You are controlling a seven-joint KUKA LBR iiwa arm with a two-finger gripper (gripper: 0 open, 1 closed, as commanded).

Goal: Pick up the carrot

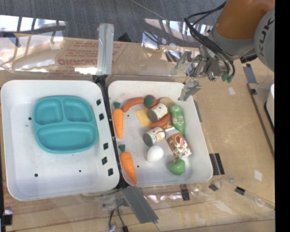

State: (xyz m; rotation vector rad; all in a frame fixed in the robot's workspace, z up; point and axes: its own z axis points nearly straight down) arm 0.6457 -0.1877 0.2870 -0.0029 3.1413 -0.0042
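My two-finger gripper (189, 88) hanging over right white bin's (203, 144) top right corner, fingers spread open, holding nothing. Aiming for long orange carrot (118, 123) along left wall, lining up across it.

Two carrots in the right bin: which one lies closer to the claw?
The upper carrot, along the right bin's left wall beside the divider. It lies closer to the claw than the lower carrot, which sits in the bin's front-left corner.

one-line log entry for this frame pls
task: pick up carrot | gripper: over right bin's far rim, holds nothing | carrots: along bin's left wall, untouched | status: not yet grasped
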